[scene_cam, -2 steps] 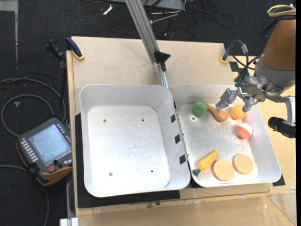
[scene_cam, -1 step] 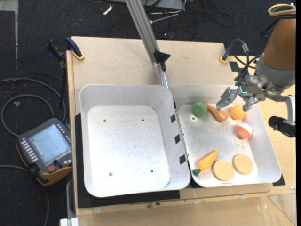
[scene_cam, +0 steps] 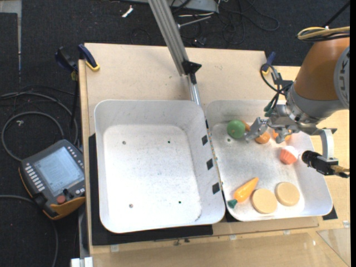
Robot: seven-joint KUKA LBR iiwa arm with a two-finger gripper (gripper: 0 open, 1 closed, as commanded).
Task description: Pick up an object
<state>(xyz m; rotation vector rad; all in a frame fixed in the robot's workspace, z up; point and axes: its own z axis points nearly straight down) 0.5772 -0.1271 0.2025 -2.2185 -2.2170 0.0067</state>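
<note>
In the right bin lie several objects: a green ball, a small orange piece, a pink-red strawberry-like piece, an orange carrot and two tan round discs. My gripper is low over the back of the right bin, right over the small orange piece and just right of the green ball. The orange piece is partly hidden under it. Whether it touches the piece is unclear.
The left bin sits beside the right one, and their rims meet at the middle. A slanted metal rod runs down to the bins' back junction. A teach pendant lies off the bench at the left.
</note>
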